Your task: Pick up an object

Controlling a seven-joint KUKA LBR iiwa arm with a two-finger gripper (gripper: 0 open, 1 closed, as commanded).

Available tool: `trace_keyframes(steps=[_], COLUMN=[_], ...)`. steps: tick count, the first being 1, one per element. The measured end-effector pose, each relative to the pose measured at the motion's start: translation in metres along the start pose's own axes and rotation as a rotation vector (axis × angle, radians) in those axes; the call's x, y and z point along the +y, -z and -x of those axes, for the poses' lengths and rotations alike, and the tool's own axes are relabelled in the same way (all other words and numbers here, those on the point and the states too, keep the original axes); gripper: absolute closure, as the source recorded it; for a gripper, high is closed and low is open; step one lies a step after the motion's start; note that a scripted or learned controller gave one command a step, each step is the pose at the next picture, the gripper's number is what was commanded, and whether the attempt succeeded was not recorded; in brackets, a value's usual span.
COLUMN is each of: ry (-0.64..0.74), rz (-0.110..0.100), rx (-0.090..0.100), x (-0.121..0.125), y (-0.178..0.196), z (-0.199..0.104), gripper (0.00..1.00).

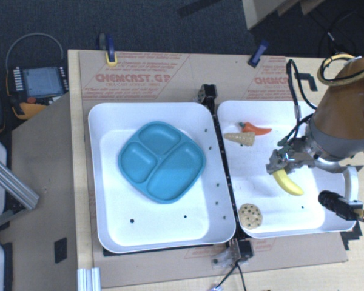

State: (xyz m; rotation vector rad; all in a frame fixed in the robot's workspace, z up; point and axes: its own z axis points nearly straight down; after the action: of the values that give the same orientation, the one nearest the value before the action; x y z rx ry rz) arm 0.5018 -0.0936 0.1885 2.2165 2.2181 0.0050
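The arm (346,111) is reaching in over the right bin (303,223), with the gripper (283,164) hanging low near the bin's middle. The gripper is sitting right at the upper end of the banana (288,183), but whether its fingers are apart or together cannot be told. The banana is lying tilted on the bin floor, toward the right side. A cone (240,139) and a carrot (256,128) are resting near the far left corner, and a cookie (250,215) is lying by the near left corner. A blue plate (162,161) is occupying the middle of the left bin (109,223).
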Motion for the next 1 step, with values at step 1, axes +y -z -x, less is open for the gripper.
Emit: trace_keyframes(steps=[1], ry=[0.000], rz=[-0.002], rx=[0.000], x=[0.0012], y=[0.0190], z=[0.0001], gripper=[1.00])
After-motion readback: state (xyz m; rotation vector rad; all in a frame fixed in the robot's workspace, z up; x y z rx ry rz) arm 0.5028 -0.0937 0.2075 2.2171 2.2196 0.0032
